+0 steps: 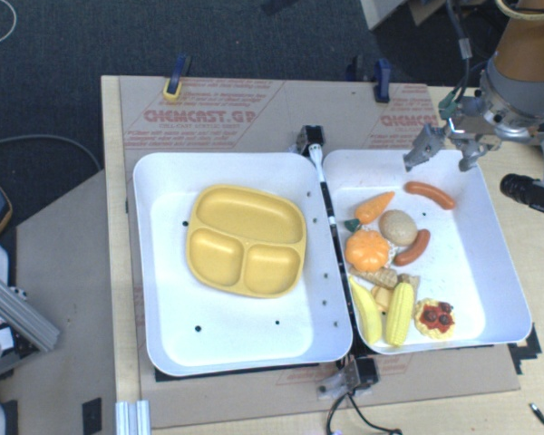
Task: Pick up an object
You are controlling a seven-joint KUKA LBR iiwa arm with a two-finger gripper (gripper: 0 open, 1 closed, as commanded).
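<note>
Left shallow white bin (154,270) holds a yellow three-compartment plastic plate (247,240); right white bin (499,252) holds toy food. The gripper (446,154), fingers spread, hangs empty above its far edge.

The two shallow white plastic bins (499,243) look smooth with a faint sheen. In the left one, the yellow three-compartment plastic plate (247,240) has a smooth, satin finish. Beside it in the right bin, the small toy foods, such as the orange plastic pumpkin (367,251) and red plastic sausage (430,194), look glossy. Under the bins, the brown paper-faced board (254,107) with red print is matt. The grey metal gripper (446,152) above the sausage looks dull.
</note>
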